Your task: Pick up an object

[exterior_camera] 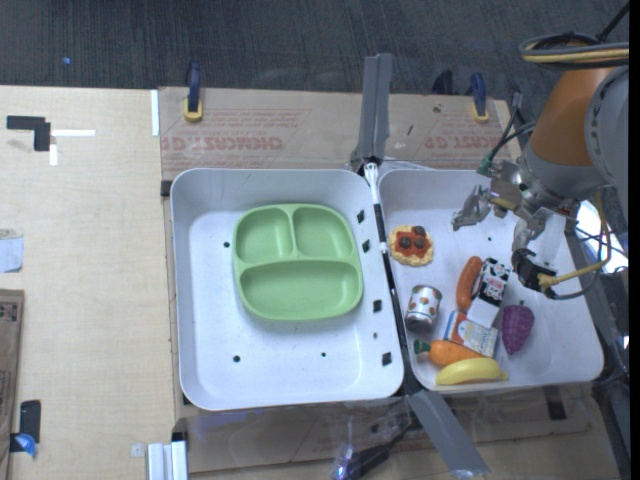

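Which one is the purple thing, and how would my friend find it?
Start at the right white bin, the one crowded with toys. Look at its lower right part, beside the small carton and above the yellow banana. The purple thing is the only purple item there; its neighbours are orange, yellow or white.

The shallow white left bin holds a green three-compartment plastic tray near its centre. The shallow white right bin, at the tray's 3 o'clock, holds a small toy pizza. A silver tin can lies at the pizza's 6 o'clock, a yellow plastic banana at the can's 5 o'clock.
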Tool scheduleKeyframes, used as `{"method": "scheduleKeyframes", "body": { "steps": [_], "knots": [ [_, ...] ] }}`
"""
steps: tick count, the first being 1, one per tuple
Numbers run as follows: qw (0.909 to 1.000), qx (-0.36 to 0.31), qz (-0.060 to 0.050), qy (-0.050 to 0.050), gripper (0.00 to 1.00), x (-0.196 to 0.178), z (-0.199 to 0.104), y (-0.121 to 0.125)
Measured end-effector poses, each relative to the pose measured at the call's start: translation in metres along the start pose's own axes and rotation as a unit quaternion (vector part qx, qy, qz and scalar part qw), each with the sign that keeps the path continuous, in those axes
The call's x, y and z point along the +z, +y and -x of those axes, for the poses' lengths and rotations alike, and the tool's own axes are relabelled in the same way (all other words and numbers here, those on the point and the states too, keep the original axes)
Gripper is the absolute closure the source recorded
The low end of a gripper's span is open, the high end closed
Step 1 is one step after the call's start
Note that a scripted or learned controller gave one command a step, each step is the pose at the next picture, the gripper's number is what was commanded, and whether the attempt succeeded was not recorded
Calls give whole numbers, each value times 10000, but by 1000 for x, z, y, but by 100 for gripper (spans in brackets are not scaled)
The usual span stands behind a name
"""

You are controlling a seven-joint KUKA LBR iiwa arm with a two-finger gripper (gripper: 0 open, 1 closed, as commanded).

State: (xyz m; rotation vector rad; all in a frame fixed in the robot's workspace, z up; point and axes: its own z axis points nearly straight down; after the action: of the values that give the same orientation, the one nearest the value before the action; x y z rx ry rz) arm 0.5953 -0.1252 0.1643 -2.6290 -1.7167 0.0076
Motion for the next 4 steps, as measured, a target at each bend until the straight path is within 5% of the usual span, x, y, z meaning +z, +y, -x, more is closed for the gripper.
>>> {"method": "scheduleKeyframes", "body": {
  "steps": [1, 2, 3, 4],
  "knots": [
    [9995, -299, 121, 23, 0, 53, 20, -28],
    [9971, -725, 250, 5, 0, 57, 22, -44],
    [9972, -698, 279, -14, 100, 46, 25, -41],
    [9971, -702, 277, -15, 0, 46, 24, -41]
  ]
}}
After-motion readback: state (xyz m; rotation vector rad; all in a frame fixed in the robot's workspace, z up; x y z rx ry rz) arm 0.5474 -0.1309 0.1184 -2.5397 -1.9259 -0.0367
